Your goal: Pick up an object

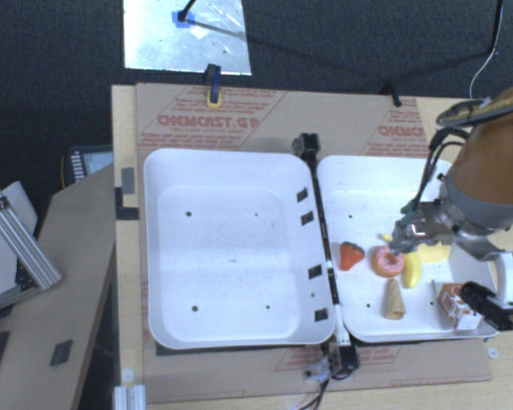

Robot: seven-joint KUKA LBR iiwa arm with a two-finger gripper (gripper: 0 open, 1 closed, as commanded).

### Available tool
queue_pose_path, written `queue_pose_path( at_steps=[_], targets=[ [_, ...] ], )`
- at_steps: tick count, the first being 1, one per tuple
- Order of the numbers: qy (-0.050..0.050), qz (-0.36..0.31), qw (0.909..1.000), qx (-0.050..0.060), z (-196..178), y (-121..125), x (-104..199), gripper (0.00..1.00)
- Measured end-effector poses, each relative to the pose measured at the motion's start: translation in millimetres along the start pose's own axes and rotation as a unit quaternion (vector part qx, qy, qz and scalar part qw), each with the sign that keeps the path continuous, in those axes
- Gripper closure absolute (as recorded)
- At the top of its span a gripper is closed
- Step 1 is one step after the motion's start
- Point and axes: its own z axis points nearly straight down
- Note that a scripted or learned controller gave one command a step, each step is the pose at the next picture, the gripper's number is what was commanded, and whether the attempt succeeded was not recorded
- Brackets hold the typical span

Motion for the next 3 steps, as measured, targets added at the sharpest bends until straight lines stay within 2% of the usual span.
queue_pose_path(
  at_steps=[1, 2, 3],
  targets=[
    [-0.001, 0.003, 1.0000, 0.000, 0, 0, -3, 0.00],
    [0.002, -0.001, 1.0000, -0.007, -136, 2, 96, 0.00],
    [0.000, 0.001, 1.0000, -0.002, -170, 1, 107, 0.00]
  ],
)
